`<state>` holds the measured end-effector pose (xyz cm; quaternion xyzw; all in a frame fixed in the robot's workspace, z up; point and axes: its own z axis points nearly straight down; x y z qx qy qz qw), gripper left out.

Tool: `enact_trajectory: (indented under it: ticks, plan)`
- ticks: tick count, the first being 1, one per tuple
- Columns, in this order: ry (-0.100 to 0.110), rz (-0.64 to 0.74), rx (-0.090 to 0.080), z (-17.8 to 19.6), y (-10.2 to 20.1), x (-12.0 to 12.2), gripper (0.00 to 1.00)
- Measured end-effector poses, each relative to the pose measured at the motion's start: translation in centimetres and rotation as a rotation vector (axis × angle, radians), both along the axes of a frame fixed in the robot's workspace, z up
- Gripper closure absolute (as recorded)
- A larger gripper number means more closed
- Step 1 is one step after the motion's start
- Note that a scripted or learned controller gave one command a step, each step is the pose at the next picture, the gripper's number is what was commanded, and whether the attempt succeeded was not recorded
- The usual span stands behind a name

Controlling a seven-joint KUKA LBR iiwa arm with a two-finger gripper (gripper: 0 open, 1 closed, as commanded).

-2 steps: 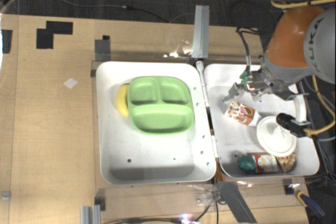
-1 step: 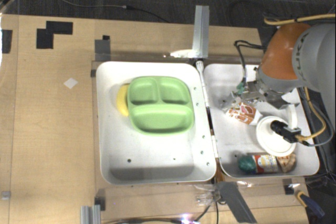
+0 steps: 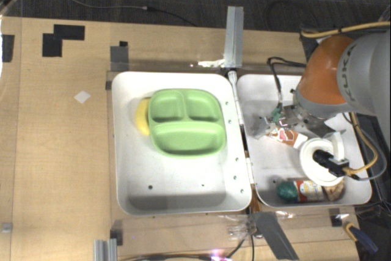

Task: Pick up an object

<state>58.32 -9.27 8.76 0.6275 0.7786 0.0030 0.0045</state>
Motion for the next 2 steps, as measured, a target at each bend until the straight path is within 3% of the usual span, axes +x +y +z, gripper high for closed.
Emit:
enact_trajectory:
  ticks: [1, 2]
  plan:
    - [-0.002, 0.003, 0.002, 0.9, 0.2, 0.2, 1.0]
    - [0.012, 0.018, 0.001, 4.7, -2.5, 2.6, 1.0]
